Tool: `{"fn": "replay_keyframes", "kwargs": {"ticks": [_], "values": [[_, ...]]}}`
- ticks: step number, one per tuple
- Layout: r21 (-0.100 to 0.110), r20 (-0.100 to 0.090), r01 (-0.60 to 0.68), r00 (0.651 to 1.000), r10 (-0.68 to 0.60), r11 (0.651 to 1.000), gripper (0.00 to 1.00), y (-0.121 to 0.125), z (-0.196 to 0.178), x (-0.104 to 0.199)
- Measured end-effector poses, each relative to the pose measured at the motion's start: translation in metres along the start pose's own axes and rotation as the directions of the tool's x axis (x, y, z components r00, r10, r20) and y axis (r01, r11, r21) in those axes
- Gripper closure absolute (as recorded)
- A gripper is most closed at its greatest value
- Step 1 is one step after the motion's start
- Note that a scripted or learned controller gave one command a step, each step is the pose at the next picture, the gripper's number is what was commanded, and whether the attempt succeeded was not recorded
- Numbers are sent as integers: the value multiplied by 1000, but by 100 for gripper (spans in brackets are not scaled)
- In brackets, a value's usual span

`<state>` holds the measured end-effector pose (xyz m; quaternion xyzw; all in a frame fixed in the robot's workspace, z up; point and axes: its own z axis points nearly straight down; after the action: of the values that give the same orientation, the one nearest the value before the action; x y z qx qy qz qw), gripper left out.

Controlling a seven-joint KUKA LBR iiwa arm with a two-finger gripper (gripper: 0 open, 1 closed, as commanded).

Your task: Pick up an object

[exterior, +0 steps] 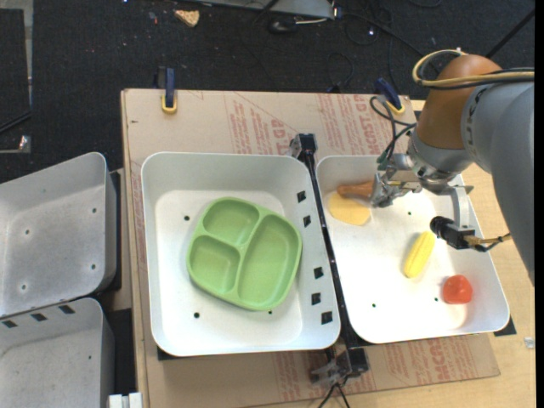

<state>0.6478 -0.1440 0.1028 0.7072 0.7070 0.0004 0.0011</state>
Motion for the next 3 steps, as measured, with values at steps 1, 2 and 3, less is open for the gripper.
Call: {"fn": "replay_keyframes", "kwargs": {"ticks": [1,2,3], "values": [[-1,0,0,1000,0,1000,100,5,-48,-8],[-2,0,2,1000,-2,1000,100,6,-100,-8],[2,-1,6,1000,-6,1000,100,6,-104,51]]}}
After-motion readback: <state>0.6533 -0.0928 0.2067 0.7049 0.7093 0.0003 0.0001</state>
